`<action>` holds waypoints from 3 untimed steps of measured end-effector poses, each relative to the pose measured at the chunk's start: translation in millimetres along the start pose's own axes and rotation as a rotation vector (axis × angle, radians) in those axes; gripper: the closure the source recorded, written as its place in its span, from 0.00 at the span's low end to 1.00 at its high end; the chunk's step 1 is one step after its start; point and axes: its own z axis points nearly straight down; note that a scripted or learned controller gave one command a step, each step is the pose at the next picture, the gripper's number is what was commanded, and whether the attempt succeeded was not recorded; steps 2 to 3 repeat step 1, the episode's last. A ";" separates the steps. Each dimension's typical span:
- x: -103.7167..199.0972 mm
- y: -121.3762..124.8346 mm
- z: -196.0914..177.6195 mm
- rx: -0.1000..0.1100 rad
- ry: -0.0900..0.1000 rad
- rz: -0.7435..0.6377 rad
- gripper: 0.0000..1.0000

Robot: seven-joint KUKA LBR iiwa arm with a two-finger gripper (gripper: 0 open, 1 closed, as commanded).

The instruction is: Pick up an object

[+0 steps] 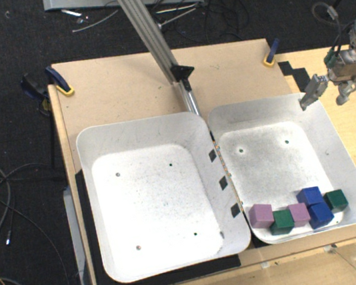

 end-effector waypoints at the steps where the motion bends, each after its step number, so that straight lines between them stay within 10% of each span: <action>1: -6.9 -84.2 117.6 0.010 0.004 0.007 0.00; 3: -6.9 -84.2 117.6 0.010 0.004 0.007 0.00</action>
